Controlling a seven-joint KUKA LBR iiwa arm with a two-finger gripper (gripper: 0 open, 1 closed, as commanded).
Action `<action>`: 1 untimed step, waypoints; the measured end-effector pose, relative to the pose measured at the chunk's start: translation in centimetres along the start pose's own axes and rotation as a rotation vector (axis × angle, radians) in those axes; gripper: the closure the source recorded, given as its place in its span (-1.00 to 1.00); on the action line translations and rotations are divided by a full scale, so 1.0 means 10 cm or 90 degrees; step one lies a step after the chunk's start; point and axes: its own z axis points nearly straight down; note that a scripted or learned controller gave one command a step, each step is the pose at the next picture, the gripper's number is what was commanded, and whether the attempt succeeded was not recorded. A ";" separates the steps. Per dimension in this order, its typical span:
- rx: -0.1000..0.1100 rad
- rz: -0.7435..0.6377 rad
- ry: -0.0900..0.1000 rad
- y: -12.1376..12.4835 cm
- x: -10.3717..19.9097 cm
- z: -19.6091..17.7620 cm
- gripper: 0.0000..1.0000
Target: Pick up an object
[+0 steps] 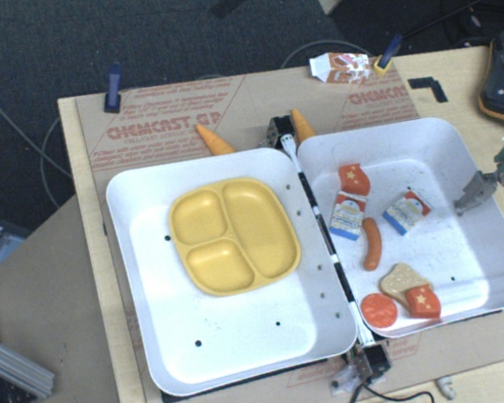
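Observation:
The right bin holds several small food items. A red carton lies near its back, with a blue and white packet below it and a blue carton to the right. A brown sausage lies in the middle. Near the front sit a red tomato slice, a bread slice and a red cube. My gripper hangs at the right bin's right rim, to the right of the blue carton and apart from every item.
The left bin holds a yellow divided plate. Orange carrot-like pieces and a small wrapper lie on the board behind the bins. A divider strip runs between the bins.

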 end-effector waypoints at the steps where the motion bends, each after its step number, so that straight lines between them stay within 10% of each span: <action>1: 0.002 -0.001 0.002 0.46 0.63 0.65 -1.00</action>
